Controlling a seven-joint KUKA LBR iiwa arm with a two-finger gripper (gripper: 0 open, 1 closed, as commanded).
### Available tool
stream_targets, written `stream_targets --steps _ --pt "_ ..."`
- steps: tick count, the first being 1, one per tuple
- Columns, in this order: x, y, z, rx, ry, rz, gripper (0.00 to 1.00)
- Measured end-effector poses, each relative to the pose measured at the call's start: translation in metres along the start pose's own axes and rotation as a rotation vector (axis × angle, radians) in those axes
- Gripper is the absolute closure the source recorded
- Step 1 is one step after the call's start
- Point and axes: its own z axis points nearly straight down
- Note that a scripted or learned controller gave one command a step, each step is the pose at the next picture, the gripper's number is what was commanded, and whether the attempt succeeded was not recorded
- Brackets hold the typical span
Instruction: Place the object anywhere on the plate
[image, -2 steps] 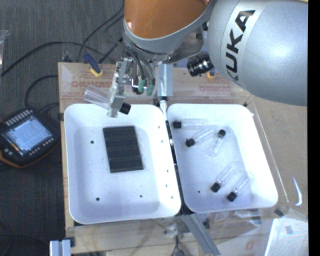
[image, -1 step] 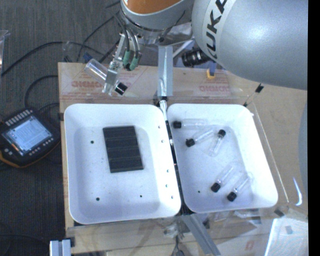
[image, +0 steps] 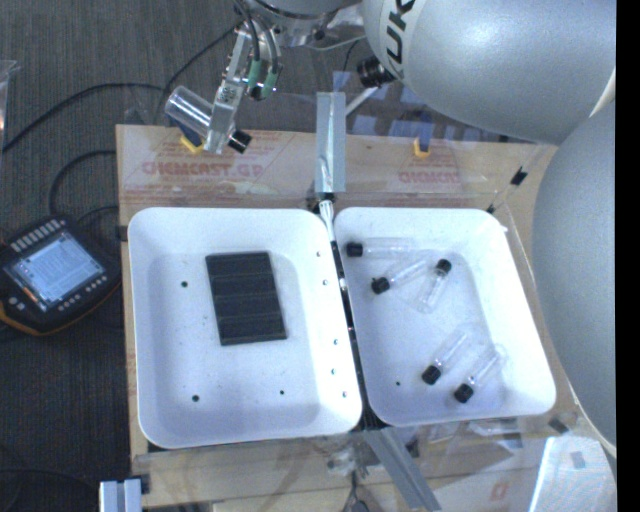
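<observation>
The end effector (image: 222, 128) hangs at 11 o'clock, past the left bin's (image: 150, 300) far rim. Its fingers are pinched on a clear, black-capped vial (image: 190, 108), held crosswise over the worktop (image: 150, 165). The black plate (image: 245, 297) lies mid-bin, at 6 o'clock from it. Five spare vials (image: 445, 360) lie in the right bin (image: 520, 300).

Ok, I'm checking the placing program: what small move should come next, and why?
Probably bring the end effector toward the camera, over the black ridged rectangular plate in the left white bin. It holds a clear black-capped vial but hovers beyond that bin's far rim, not above the plate.
</observation>
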Motion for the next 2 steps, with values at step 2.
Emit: stream_targets --steps 2 --pt "-0.0031 0.0021 -0.0135 0.005 -0.002 0.002 1.00"
